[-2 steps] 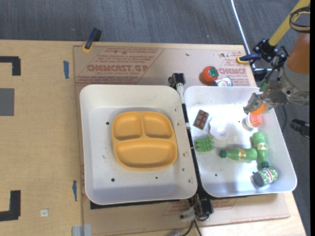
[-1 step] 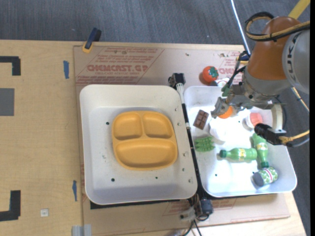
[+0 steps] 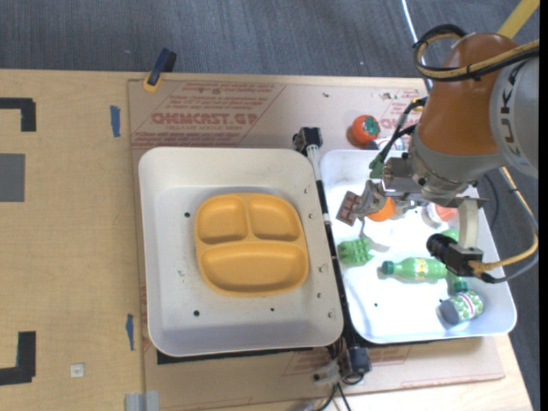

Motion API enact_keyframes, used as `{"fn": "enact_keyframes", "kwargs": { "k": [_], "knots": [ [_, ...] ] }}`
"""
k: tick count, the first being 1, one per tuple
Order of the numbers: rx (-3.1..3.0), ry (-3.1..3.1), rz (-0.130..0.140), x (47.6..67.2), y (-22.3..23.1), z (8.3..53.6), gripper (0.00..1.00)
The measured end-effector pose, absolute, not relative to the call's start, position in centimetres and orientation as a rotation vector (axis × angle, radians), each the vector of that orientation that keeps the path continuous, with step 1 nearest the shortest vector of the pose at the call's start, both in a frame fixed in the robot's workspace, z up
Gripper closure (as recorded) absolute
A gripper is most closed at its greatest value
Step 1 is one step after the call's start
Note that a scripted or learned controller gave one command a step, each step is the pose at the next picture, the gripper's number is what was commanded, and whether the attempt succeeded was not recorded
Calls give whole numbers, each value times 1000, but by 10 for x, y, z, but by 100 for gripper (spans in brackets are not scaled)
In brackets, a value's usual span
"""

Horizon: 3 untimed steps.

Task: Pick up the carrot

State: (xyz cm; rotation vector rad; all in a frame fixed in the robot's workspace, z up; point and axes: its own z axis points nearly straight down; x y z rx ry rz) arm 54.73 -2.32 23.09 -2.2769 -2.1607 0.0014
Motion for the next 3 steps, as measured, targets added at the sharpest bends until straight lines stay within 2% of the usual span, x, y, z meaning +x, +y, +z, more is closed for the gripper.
{"fn": "enact_keyframes", "kwargs": {
  "k": [1, 2, 3],
  "knots": [
    [-2149, -2288, 2, 479, 8, 219, 100],
    [-2475, -1935, 0, 479, 53, 236, 100],
    [-2683, -1634, 1, 479, 67, 235, 100]
  ]
}}
